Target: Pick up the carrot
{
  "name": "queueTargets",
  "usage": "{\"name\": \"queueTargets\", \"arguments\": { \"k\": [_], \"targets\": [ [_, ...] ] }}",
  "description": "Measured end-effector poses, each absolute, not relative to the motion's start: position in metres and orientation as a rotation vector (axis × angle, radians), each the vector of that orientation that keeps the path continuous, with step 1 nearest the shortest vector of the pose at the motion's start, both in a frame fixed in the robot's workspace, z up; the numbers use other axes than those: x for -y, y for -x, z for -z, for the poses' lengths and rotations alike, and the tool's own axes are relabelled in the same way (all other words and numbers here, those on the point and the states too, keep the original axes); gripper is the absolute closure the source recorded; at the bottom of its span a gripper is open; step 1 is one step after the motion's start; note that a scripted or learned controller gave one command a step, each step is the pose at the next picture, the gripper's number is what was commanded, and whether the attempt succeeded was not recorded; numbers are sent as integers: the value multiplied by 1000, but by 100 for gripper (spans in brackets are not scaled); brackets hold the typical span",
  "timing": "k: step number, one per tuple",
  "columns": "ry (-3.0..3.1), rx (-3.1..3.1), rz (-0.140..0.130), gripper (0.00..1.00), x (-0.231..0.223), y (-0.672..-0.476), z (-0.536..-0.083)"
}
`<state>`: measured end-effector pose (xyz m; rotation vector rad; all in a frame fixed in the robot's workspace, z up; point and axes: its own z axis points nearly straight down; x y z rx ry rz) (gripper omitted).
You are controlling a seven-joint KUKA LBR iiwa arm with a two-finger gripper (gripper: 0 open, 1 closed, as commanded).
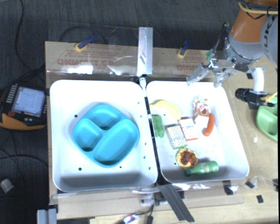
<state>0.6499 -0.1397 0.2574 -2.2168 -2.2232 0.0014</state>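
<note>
The carrot (208, 124) is a short orange-red stick lying nearly upright in the right half of the right bin (235, 139). It lies just below a small pink and white toy (200, 105). My gripper (206, 80) hovers over the bin's far rim, above and slightly behind the carrot and well apart from it. Its fingers are spread open with nothing between them.
Also in the right bin: a yellow banana (166, 108), a green piece (157, 125), a checked packet (176, 136), a pink-edged card (189, 129), a round pizza-like toy (186, 157) and a green bottle (202, 168). The left bin (60, 101) holds a blue divided plate (106, 134).
</note>
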Motion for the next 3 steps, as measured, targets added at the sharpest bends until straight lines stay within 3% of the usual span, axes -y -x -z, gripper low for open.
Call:
{"name": "queueTargets", "arguments": {
  "k": [1, 2, 3],
  "targets": [
    [2009, 2414, -3, 0, 94, -662, -143],
    [1900, 2513, 5, 0, 105, -649, -89],
    [1817, 2561, 2, 0, 85, -615, -183]
  ]
}}
